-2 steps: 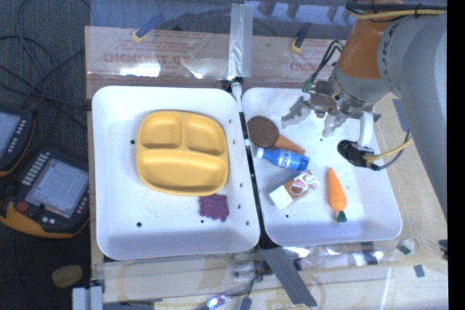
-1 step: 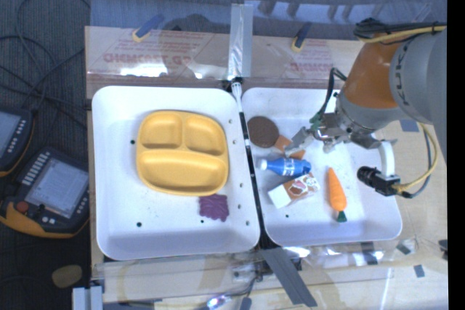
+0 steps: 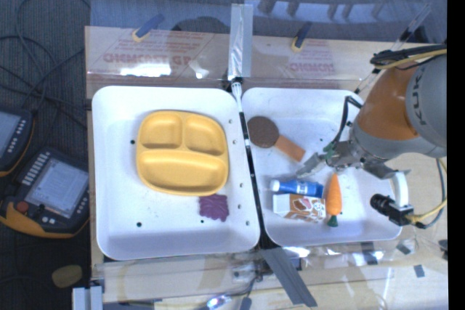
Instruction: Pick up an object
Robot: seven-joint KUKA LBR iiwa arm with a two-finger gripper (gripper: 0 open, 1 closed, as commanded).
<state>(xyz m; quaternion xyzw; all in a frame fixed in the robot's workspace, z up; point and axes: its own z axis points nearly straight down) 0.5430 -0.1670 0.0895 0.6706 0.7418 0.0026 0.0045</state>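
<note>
Orange and grey, the arm (image 3: 403, 112) reaches over the right bin (image 3: 363, 102), and we see its gripper (image 3: 330, 156) low among the objects; we cannot tell whether it is released or clenched. Just beside it lie a toy carrot (image 3: 333, 197), a blue-and-white tube (image 3: 298, 188) and a small printed carton (image 3: 299, 207), crowded together. A brown wooden paddle brush (image 3: 272, 136) lies near the divider. In the left bin (image 3: 109, 156) we find a yellow divided plate (image 3: 182, 152) and purple toy grapes (image 3: 213, 207).
</note>
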